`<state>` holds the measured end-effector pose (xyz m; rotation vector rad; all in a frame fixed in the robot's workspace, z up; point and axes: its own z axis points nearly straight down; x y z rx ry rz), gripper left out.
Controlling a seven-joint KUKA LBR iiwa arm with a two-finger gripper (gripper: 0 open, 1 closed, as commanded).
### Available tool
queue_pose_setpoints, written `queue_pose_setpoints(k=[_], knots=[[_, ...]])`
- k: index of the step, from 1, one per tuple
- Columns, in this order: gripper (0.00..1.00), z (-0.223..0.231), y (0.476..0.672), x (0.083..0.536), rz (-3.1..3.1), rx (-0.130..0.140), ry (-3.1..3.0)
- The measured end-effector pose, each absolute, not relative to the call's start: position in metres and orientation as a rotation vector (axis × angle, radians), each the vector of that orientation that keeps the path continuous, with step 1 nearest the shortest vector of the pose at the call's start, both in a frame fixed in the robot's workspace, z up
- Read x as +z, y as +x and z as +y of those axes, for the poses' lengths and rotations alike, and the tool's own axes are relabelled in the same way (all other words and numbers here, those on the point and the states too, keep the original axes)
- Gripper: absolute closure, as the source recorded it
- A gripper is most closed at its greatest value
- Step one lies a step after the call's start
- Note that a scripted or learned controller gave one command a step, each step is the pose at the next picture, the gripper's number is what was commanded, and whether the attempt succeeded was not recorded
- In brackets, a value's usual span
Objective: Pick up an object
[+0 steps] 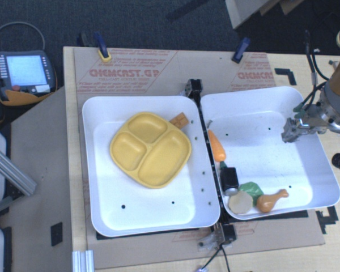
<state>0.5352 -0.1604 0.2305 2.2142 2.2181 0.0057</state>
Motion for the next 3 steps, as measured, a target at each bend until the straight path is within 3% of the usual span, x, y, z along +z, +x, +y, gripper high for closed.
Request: queue_pose_setpoints(k=[1,3], knots=[[1.0,-0.161,0.536,0.284,2.217,0.005,2.215],[1.0,-0.052,0.538,0.284,2.231,0.001,2.217]])
